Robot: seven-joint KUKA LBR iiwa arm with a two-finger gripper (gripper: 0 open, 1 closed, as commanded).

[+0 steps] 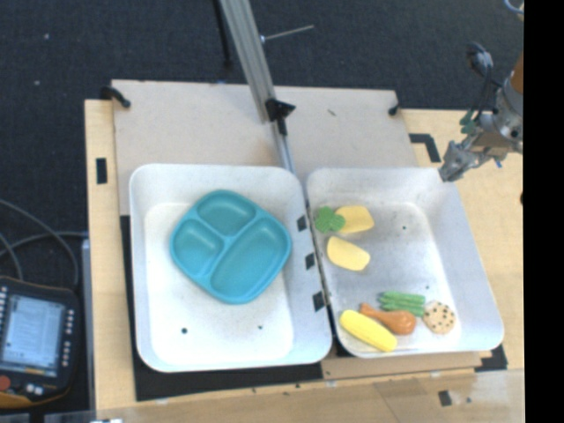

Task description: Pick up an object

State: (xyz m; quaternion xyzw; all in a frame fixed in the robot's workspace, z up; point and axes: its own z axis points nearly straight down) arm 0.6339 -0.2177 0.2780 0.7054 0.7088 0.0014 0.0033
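Claw: the claw (451,167) hangs over the top right corner of the right bin (467,236); I cannot tell its opening, nothing seen in it.
Counts: two bins, one tray, six toy foods.
Foods: down-left of the claw, broccoli (328,220), two yellow pieces, beans (401,301), cookie (439,317), corn (367,330).
Tray: blue tray (231,245), far left, in the left bin (159,324).

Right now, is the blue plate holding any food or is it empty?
Empty. The blue plate lies flat in the left bin with all its sections bare; the food pieces lie in the right bin.
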